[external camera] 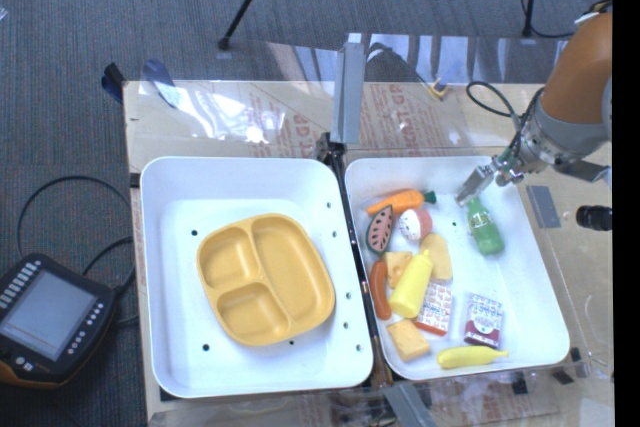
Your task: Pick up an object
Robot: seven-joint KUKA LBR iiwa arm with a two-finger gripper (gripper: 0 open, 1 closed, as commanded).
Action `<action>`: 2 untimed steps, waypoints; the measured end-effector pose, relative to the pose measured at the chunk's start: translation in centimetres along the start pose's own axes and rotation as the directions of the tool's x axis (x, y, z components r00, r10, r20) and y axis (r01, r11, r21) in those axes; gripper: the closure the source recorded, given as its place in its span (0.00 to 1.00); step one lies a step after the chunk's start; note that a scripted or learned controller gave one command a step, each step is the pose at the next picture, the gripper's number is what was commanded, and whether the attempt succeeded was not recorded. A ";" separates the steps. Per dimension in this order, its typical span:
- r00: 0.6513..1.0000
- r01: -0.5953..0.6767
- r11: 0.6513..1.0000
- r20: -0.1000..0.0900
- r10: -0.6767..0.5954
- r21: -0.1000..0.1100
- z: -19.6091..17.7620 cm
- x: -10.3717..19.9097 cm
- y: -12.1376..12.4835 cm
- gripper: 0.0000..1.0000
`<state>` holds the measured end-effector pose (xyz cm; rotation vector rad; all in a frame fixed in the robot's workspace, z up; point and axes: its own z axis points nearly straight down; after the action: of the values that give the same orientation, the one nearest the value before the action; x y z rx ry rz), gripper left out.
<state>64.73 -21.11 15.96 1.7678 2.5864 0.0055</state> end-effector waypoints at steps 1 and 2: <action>0.983 -0.185 0.983 -0.010 0.185 0.012 7.1 0.3 -0.3 0.00; 0.983 -0.184 0.983 -0.008 0.184 0.010 5.9 0.2 -0.2 1.00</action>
<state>64.53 -20.99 10.05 2.0068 2.4219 0.0030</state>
